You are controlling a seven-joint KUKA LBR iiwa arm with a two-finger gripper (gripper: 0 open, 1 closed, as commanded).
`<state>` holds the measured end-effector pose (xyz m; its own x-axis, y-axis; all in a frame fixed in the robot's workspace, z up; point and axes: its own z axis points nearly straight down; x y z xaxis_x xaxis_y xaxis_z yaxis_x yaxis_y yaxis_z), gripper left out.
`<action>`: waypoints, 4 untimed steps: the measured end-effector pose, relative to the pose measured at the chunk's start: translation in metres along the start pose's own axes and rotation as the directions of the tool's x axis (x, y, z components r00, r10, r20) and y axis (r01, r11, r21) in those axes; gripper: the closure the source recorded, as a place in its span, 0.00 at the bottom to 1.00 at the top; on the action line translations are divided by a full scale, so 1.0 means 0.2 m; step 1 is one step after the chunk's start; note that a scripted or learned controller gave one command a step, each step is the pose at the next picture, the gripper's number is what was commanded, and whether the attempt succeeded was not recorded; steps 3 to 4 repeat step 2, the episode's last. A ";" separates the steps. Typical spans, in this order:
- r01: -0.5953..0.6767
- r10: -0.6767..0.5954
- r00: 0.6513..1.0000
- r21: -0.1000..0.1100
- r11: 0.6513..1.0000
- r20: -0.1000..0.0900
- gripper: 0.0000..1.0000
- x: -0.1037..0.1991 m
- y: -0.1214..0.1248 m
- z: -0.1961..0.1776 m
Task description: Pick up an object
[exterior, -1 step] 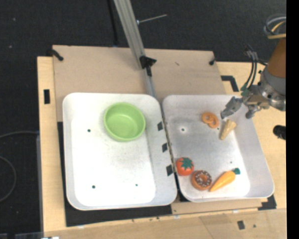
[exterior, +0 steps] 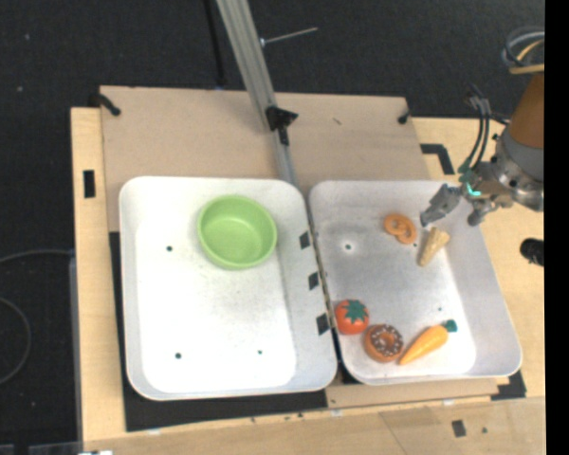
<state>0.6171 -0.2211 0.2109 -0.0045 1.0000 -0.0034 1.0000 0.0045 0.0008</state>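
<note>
Beige piece (exterior: 432, 245) lies just below pincer (exterior: 457, 207).

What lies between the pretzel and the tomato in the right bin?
In the camera view, only bare bin floor lies between the pretzel and the tomato.

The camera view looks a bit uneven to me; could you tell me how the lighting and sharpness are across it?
In the camera view, both white bins are brightly lit and nearly washed out, the surrounding floor falls to near black, the green bowl stays crisp, and the tool at the right looks slightly soft, casting little visible shadow.
</note>
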 end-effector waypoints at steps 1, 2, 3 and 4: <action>-0.005 0.005 1.000 0.005 1.000 -0.002 0.00 -0.02 -0.05 0.28; -0.006 0.006 1.000 0.002 1.000 -0.001 0.00 -0.03 -0.06 0.53; -0.006 0.006 1.000 0.002 1.000 -0.001 0.00 -0.03 -0.06 0.53; -0.006 0.006 1.000 0.002 1.000 -0.001 0.00 -0.03 -0.06 0.53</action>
